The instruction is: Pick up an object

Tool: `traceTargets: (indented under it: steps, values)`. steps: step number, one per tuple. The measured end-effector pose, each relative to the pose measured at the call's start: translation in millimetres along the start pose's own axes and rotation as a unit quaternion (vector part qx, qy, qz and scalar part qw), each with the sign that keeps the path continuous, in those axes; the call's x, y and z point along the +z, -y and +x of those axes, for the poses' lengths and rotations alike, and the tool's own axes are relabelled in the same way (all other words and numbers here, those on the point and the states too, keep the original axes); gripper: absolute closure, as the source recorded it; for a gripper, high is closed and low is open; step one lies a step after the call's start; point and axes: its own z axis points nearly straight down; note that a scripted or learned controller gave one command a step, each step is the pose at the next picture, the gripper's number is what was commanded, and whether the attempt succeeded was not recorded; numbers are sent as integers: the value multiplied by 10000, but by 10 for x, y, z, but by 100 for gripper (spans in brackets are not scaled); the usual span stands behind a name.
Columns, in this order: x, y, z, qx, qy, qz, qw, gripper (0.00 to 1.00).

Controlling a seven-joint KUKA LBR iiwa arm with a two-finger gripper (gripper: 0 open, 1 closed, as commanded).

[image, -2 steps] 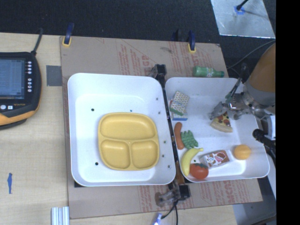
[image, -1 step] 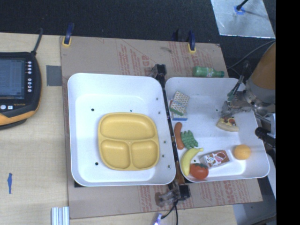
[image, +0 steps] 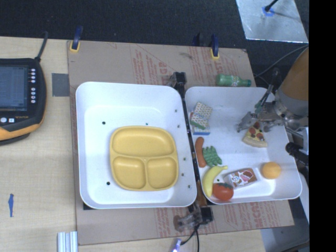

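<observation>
Pizza slice (image: 255, 136) beneath tool (image: 258, 118) (touching).

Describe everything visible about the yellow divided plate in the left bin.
The yellow divided plate looks like smooth plastic, a rounded rectangle with a raised rim. It has three compartments: one wide one along the far side, two smaller ones side by side nearer the camera. It lies flat, right side up, near the middle of the left bin, touching only the bin floor.

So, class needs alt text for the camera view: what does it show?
A pincer hangs over a pizza slice in the right bin, among a banana, tomato and orange. The left bin holds a yellow tray.
</observation>
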Motion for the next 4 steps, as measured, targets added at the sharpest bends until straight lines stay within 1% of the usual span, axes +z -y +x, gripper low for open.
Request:
traceTargets:
  steps: [1,2,3,4]
  values:
    - [118,-583,9,20,-15,12,10000,0]
    - [-636,23,8,23,-13,8,10000,0]
    - [70,106,15,11,-4,14,10000,0]
    - [117,-568,10,20,-14,11,10000,0]
